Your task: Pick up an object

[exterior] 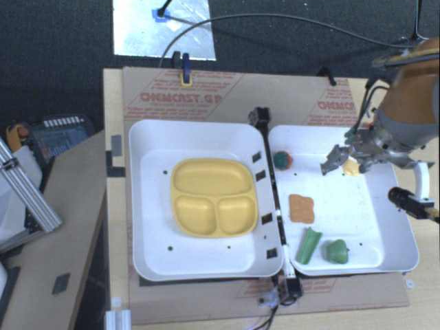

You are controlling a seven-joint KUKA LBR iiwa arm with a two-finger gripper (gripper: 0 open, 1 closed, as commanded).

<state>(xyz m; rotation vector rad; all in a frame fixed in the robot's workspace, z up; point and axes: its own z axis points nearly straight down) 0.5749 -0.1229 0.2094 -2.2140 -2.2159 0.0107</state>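
resting on the worktop (117, 184), two white bins: left bin (148, 150) with yellow divided tray (212, 196); right bin (392, 239) with orange piece (301, 209), green stick (309, 245), green lump (337, 251), small ball (282, 160). pincer (342, 161) low over a yellowish object (352, 166); grip state impossible to tell.

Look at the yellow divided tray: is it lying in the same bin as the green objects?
No. The yellow tray lies alone in the left bin, while the green objects lie in the right bin.

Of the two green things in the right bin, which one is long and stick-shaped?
The green stick, lying left of the rounder green lump near the right bin's front edge.
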